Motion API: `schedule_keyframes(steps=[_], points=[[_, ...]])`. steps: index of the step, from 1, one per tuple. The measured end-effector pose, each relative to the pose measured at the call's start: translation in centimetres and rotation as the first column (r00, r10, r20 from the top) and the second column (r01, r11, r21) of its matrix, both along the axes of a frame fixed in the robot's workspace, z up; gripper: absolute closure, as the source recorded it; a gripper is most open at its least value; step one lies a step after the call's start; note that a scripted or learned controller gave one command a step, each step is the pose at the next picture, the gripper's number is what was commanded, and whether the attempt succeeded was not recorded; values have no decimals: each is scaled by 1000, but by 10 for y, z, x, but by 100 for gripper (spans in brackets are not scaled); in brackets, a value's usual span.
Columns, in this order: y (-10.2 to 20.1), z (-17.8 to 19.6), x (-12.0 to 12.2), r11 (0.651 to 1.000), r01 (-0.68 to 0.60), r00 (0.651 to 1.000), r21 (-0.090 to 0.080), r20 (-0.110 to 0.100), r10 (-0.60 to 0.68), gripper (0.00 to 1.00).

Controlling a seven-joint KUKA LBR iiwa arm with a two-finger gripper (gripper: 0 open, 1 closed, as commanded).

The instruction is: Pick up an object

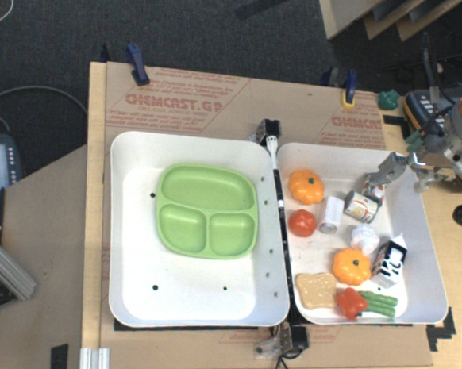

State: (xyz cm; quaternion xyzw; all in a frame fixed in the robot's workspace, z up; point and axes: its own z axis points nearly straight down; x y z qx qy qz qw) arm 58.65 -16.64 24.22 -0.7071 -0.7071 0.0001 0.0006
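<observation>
Bread slice [315,289] beside half-hidden pepper [350,302]

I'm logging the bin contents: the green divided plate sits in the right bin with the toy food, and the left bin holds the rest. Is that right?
Not quite. The camera view shows the green divided plate alone in the left bin; the toy food, such as the two orange pumpkins and the bread slice, lies in the right bin.
</observation>
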Motion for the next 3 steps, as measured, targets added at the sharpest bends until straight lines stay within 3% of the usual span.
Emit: schedule_keyframes(steps=[1,2,3], points=[[0,11,1,1000,-1,1000,-2,4,1,100],[36,37,-69,1000,-2,1000,3,-2,2,100],[104,119,-107,1000,-8,1000,1,11,8,100]])
